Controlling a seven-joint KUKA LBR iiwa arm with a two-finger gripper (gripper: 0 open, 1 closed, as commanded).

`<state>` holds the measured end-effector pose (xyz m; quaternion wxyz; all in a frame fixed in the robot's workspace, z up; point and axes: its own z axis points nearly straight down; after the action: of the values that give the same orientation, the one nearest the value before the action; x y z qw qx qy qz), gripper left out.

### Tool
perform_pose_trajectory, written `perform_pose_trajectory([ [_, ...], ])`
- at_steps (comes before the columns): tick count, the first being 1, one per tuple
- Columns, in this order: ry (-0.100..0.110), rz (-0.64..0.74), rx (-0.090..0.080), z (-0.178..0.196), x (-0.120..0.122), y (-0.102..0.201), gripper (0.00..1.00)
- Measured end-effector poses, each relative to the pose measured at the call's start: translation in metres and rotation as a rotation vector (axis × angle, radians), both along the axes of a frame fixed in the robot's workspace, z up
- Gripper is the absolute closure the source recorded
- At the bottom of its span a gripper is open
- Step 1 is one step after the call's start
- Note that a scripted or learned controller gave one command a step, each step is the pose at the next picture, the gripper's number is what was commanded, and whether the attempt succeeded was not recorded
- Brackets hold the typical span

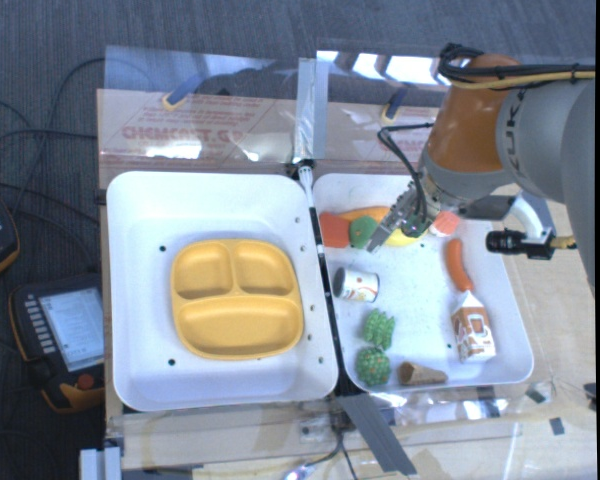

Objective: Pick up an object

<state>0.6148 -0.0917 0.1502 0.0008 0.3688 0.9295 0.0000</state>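
Two shallow white bins sit side by side on a bench, seen from above at a slant. The left bin (140, 368) fills the left-centre of the frame and holds a yellow tray (238, 298) with three compartments, lying flat near its middle.

The right bin (510, 338) holds a scatter of small things. Along its upper left lie an orange piece (335, 229) and a green ball (362, 231), touching each other, with a carrot (365, 213) just above them. Below these a small can (357, 285) lies on its side near the bin's left wall. Lower down are two green clumps like broccoli (378, 329) (372, 367), one above the other, and a brown cone (421, 374) at the bottom edge. On the right side a red sausage (458, 264) lies lengthwise, and just below it stands a small carton (472, 334), tilted.

The grey arm (540, 138) with its orange band enters from the upper right of the frame. Its gripper (395, 230) reaches down to the upper part of the right bin, just right of the green ball. Something yellow (417, 234) and something pink-red (444, 225) show beside the tips. Whether the fingers are apart or closed cannot be told, nor whether anything lies between them.
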Motion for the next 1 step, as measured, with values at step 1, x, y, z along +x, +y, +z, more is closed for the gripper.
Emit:
perform_pose_trajectory([
  [1,0.0,-0.1,-0.003,0.0931,0.0314,0.0414,1.0],
])
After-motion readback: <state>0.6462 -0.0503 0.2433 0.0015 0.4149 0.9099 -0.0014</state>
